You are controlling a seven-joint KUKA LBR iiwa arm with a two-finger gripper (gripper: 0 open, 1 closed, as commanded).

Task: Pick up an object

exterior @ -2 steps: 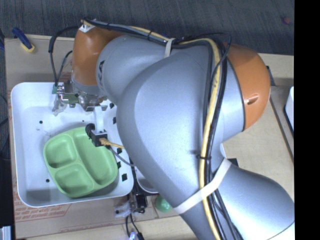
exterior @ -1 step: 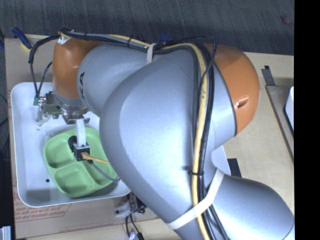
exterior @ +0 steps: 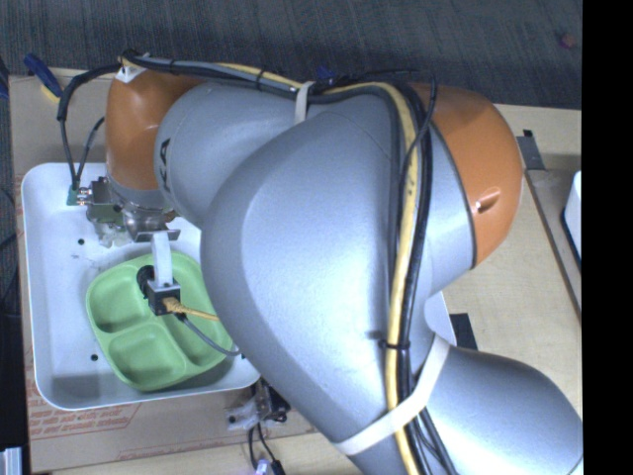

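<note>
My big grey arm [exterior: 326, 265] reaches over the left white bin [exterior: 40, 265]. A green tray [exterior: 124, 339], split into parts, lies in that bin. The claw [exterior: 121, 218] hangs just beside the tray's far edge. I cannot tell if it is wide or narrow.

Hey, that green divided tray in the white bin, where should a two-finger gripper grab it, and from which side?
Probably the raised rim of the green tray on its edge at the view's left, coming straight down, one finger inside a compartment and one outside. It lies flat in the white bin and looks too wide to span, and its right part is under the arm.
</note>
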